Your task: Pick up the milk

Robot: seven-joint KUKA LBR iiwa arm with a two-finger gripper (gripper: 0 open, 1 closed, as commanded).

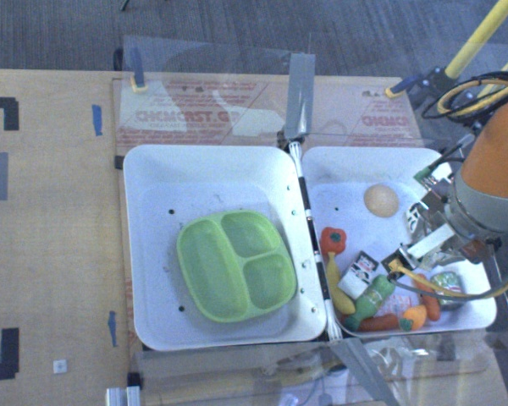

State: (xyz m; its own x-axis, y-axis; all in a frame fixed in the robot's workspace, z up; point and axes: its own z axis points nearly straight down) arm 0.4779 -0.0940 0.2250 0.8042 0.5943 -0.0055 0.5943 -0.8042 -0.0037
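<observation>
The milk (358,273), a small white carton with a dark printed face, lies in the right bin (356,163) near its front-left area, just right of the divider between the two bins. It is tilted, its long axis running diagonally from upper right to lower left. A yellow banana (338,288) lies along its left side and a green bottle (374,295) touches its lower right edge; a red pepper (334,240) sits above it and a beige egg (381,200) lies farther back. The gripper (404,261) hangs over the same bin, to the right of the carton and near it. How far it stands open cannot be determined, and nothing is seen held in it. The carton therefore lies to the left of the gripper and slightly toward the front. The left bin (152,184) holds a green divided plate (237,265).
</observation>
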